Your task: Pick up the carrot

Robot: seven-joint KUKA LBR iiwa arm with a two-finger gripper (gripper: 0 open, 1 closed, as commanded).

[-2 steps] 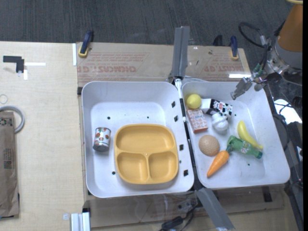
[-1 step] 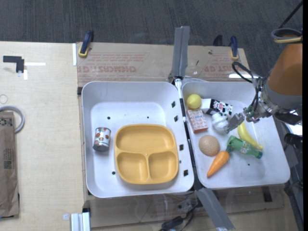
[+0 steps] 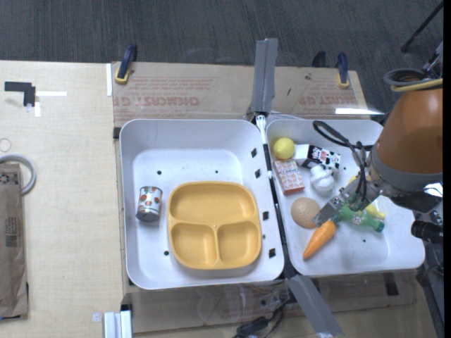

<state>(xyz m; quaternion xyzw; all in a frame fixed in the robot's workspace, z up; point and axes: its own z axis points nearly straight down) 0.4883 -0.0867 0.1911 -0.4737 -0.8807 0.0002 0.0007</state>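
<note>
Carrot (image 3: 318, 238) lies in the right bin (image 3: 402, 259), near that bin's front edge and toward its left wall, tilted with its orange tip pointing at the front-left corner and its green top (image 3: 361, 217) trailing toward the right. It rests on the bin floor; nothing shows it lifted.

From the camera view, the tool (image 3: 337, 208) has its tip right over the thick end of the carrot, where orange meets green, just beside a tan egg-like ball (image 3: 305, 212). Whether its fingers are apart or together I cannot tell, since the wrist and cabling hide them, and I cannot tell if they touch the carrot.

Further back in the same bin sit a yellow ball (image 3: 283, 148), a small pink carton (image 3: 288, 176), a black-and-white toy (image 3: 323, 158) and a white ball (image 3: 322, 182). The left bin (image 3: 134, 189) carries a yellow divided plate (image 3: 213, 224) and a small can (image 3: 149, 203).

As a judgement, the reach looks done and the grasp and lift are left: the arm is in the right place, yet the carrot is not visibly gripped or raised.
</note>
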